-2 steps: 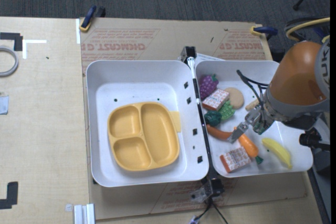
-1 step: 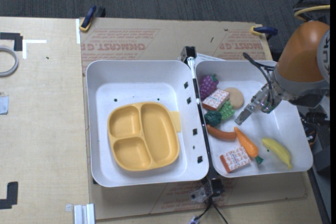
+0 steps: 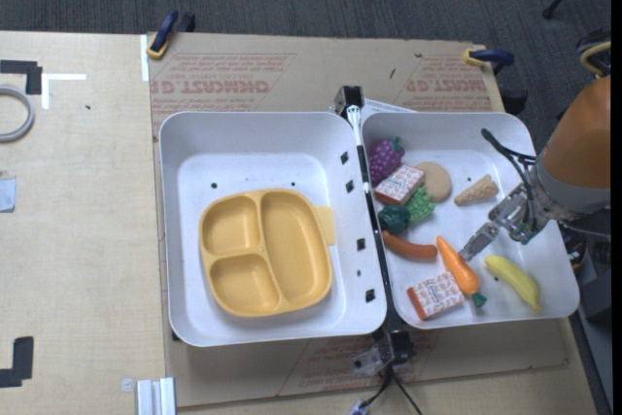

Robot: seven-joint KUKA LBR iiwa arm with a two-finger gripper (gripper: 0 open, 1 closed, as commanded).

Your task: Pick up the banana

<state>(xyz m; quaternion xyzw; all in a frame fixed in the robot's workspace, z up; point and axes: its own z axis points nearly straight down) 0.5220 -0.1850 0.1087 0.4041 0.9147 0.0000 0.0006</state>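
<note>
I see the banana (image 3: 513,280) lying in the right bin (image 3: 505,133), near its front right corner, just right of the carrot (image 3: 457,267). Gripper (image 3: 483,236) hangs above and left of it, fingers apart w/ nothing between them, tips near the carrot's top end. Sausage (image 3: 411,249) lies further left. Yellow plate (image 3: 265,251) sits in the left bin (image 3: 243,133).

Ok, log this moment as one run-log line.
task: pick up banana | banana: lying in right bin, near corner, not held | gripper: over right bin, beside carrot | left bin: yellow divided plate
</note>
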